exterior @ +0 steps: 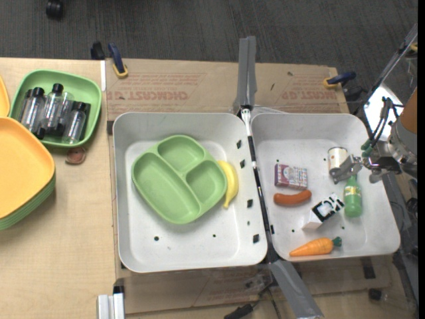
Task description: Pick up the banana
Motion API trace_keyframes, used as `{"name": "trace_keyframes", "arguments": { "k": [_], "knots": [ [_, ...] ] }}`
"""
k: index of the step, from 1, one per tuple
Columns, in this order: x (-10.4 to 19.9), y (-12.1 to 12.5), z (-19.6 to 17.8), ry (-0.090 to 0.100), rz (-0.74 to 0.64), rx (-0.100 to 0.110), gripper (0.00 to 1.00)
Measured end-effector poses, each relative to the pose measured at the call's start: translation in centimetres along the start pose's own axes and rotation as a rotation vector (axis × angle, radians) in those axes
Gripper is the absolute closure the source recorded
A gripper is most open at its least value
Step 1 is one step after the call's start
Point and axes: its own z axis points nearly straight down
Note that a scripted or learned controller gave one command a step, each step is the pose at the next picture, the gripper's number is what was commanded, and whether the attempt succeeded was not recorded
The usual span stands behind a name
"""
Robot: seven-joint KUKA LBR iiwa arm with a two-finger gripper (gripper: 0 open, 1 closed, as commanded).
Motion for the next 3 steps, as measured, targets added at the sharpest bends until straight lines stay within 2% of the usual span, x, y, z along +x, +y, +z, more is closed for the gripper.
{"name": "trace_keyframes", "arguments": {
  "k": [1, 2, 3],
  "knots": [
    [5.0, 3.8, 6.2, 0.0, -0.038, 0.0, 0.0],
    [0.7, 1.2, 11.5, 0.008, 0.125, -0.004, 0.0],
    [-0.9, 4.9, 11.9, 0.033, 0.023, 0.008, 0.0]
  ]
}}
